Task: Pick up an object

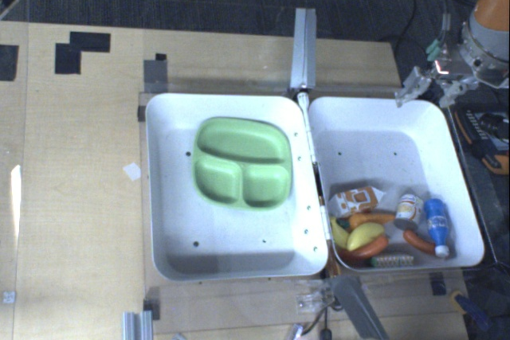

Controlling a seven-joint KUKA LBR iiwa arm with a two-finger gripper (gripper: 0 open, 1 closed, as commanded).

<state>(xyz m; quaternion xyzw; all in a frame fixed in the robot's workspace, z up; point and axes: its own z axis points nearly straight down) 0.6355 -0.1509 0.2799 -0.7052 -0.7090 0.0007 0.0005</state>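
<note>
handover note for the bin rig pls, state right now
Gripper: up at the far right corner of the right bin, fingers spread open, holding nothing.
Items: blue bottle, small jar, snack packet, yellow lemon-like fruit and sausage-like pieces, all piled at the right bin's near edge.
Left bin: green divided tray.
Done: no pick yet.
Left: descend, grasp one item, lift.

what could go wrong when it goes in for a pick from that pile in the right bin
1. The items in the right bin are packed into its near corner: the blue bottle, small jar and yellow fruit touch neighbours, so fingers may nudge or grab two.
2. The gripper hangs at the far rim, a long way from the pile.
</note>
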